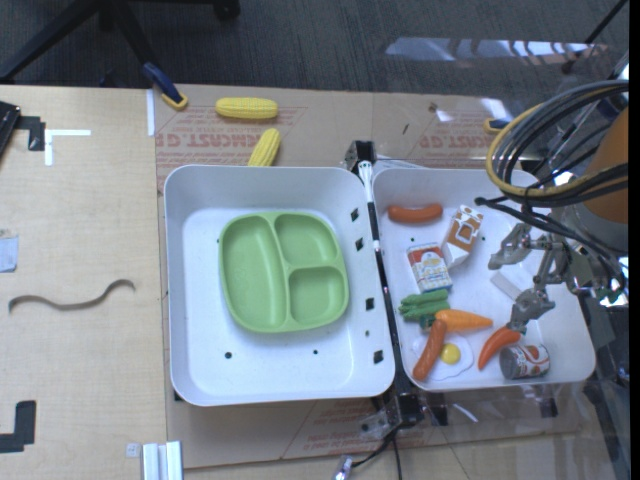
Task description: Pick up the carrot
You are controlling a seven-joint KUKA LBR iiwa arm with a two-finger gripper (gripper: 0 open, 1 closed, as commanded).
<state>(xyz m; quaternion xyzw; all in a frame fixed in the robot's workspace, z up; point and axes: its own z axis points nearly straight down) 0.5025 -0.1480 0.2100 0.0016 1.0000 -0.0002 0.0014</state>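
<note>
The carrot (466, 320), short and orange, lies in the right bin (570, 368) near its front, just right of a green bean pod (424, 305). My gripper (521, 277) hangs over the right part of that bin, up and to the right of the carrot and apart from it. It is open, with one finger (508, 246) toward the back and the other (530, 308) toward the front. Only bare bin floor shows between them.
Crowding the right bin are a sausage (415, 212), two small cartons (428, 268), a longer orange-red piece (430, 348) on a fried egg (452, 356), an orange pepper (497, 345) and a can (524, 361). The left bin holds a green divided plate (283, 271). Two corn cobs (247, 109) lie behind it.
</note>
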